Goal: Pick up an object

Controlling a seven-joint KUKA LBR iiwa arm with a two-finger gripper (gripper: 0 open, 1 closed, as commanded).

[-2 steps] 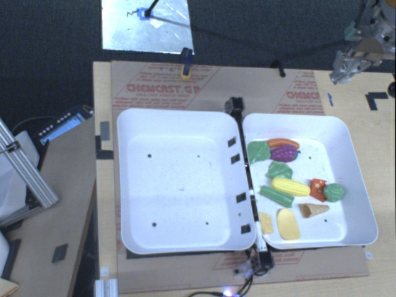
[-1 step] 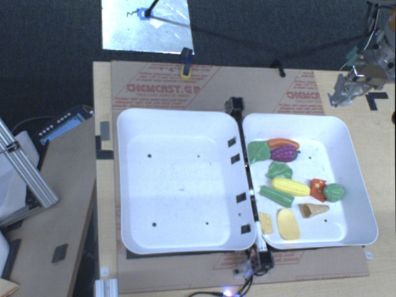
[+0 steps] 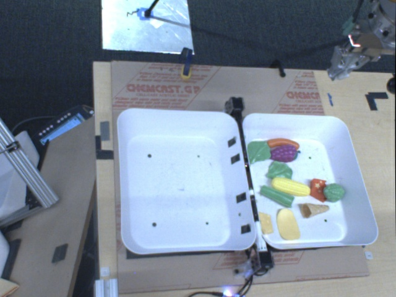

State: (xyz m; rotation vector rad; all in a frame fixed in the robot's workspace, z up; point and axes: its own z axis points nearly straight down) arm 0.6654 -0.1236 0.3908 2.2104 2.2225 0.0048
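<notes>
The toys lie together in the right bin point(image 3: 346, 135), mostly in its middle and lower-left part. At the top there is a green leaf point(image 3: 258, 151), and touching it on the right a purple grape bunch point(image 3: 283, 153) with an orange piece point(image 3: 283, 143) just above it. Below them is a small green piece point(image 3: 278, 169), then a yellow corn point(image 3: 291, 187) lying across at a slant, with a long green pod point(image 3: 276, 196) just under its left end. To the right of the corn I see a red piece point(image 3: 318, 189) and, touching it, a round green one point(image 3: 334, 192). Lower there is a brown wedge point(image 3: 314, 210), a pale yellow oval point(image 3: 288, 224) and a small tan piece point(image 3: 265, 223) near the wall between the bins.

My pincer point(image 3: 342, 65) is well apart from all of them. It is at the top right of the view, beyond the far rim of the right bin, over the edge of the cardboard sheet point(image 3: 167, 88) and the dark carpet point(image 3: 49, 54). It holds nothing that I can see. Whether it stands wide or narrow I cannot tell, because it is small and unclear there.

The left bin point(image 3: 124, 166) stands just beside the right one, their walls touching in the middle. Behind the bins a shiny sheet point(image 3: 124, 17) lies on the carpet.
</notes>
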